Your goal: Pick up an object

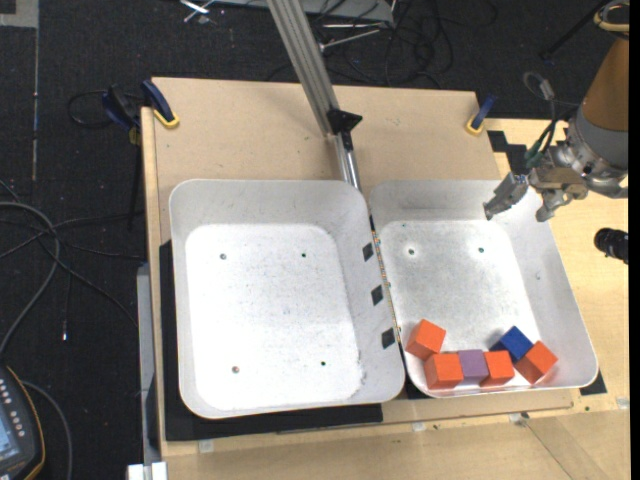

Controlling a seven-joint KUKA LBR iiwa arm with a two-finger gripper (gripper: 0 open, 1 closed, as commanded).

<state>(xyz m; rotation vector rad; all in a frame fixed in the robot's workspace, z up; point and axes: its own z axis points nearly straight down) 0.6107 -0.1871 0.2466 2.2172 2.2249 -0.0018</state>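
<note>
Bench bins; gripper seemingly spread

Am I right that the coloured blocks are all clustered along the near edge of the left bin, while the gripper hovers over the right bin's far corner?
Not quite: the camera view shows the blocks in the right bin, not the left; the gripper does hover over the right bin's far corner.

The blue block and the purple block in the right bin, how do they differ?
The blue block is dark blue; the purple block is pale lilac. The blue block sits turned at an angle, behind the row of blocks, while the purple block sits squarely in that row, between two orange blocks. Both are small cubes of similar size at the right bin's near edge, far from the end effector.
</note>
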